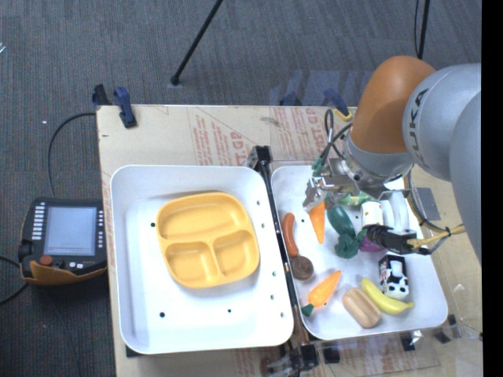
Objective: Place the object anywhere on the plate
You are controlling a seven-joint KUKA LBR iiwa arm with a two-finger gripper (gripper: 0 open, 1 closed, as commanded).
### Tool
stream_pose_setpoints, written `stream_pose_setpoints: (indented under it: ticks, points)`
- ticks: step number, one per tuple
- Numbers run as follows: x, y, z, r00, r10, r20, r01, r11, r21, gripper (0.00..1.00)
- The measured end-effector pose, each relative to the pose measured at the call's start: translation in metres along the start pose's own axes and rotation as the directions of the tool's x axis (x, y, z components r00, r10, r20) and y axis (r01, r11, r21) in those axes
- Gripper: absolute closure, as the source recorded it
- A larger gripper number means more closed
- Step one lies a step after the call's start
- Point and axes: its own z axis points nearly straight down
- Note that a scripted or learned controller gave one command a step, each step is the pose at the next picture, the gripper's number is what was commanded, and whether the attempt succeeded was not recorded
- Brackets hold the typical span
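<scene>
The gripper [321,197] hangs at the toy carrot [317,221], right of the yellow plate [208,238]. Whether its jaws grip cannot be told. A centred, firm pinch should precede lifting.

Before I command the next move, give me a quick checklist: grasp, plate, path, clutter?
1. Object between the fingers: cannot tell. The gripper sits over a carrot in the right bin, but contact is hidden.
2. Plate ready: ok. The yellow plate lies flat in the left bin, nothing on it.
3. Object already on plate: not ok.
4. Path across the bin divider: ok, nothing standing in the way.
5. Crowding at the pick: not ok. A green vegetable and a sausage lie close by.
</scene>
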Motion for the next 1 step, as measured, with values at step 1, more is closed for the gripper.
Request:
stream_pose_setpoints:
  ticks: [1]
  points:
    - [0.089, -0.0131, 0.001, 0.999, 0.035, -0.003, -0.035, 0.999, 0.003, 1.0]
